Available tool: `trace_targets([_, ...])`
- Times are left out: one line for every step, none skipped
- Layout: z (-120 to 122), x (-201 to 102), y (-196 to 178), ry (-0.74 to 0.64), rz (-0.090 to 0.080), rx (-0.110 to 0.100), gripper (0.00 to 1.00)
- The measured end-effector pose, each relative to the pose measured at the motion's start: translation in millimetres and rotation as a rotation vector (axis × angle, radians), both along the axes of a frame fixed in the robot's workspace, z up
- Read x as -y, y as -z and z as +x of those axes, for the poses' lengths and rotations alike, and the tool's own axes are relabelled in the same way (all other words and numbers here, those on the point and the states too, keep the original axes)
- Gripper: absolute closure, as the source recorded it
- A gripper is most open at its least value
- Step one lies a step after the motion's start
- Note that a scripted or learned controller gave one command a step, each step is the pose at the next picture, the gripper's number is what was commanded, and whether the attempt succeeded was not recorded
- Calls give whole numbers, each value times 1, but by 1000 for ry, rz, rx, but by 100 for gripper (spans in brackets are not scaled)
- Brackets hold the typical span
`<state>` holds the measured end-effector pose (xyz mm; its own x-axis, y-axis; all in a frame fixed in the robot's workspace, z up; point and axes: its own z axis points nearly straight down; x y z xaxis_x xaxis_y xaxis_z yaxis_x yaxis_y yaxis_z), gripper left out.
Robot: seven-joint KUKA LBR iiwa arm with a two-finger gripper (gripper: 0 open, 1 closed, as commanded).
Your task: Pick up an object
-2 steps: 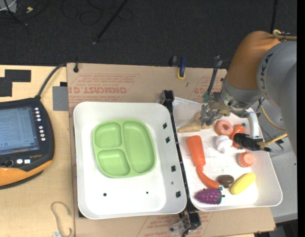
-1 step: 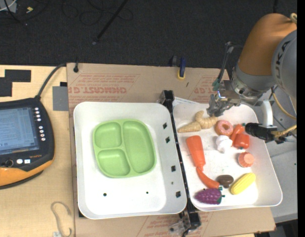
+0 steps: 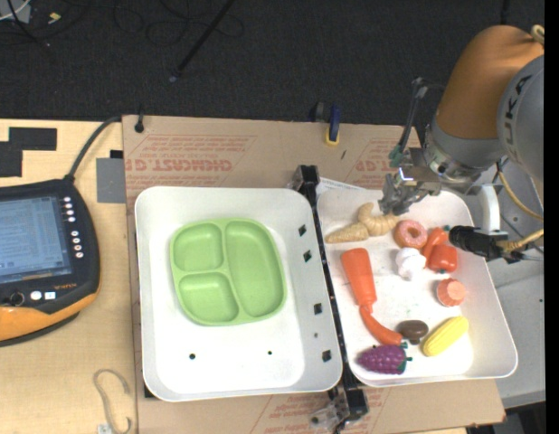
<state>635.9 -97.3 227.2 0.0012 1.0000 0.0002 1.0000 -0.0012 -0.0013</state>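
- Two shallow white plastic bins: left bin [image 3: 162,333], right bin [image 3: 497,342].
- One glossy green three-compartment plate [image 3: 228,271] in the left bin.
- Right bin: roughly nine smooth plastic toy foods, including a long orange carrot [image 3: 359,278], yellow corn cob [image 3: 444,334], bumpy purple grape bunch [image 3: 383,359].
- Gripper [image 3: 399,188] above that bin's far edge; cannot tell how jaws stand.

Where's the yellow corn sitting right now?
In the camera view the yellow corn lies in the right bin, near its lower right corner, just right of the dark brown piece and below the red-and-white slice.
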Motion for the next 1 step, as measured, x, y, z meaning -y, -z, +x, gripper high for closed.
trace_targets([-11, -41, 5, -2, 1, -3, 100])
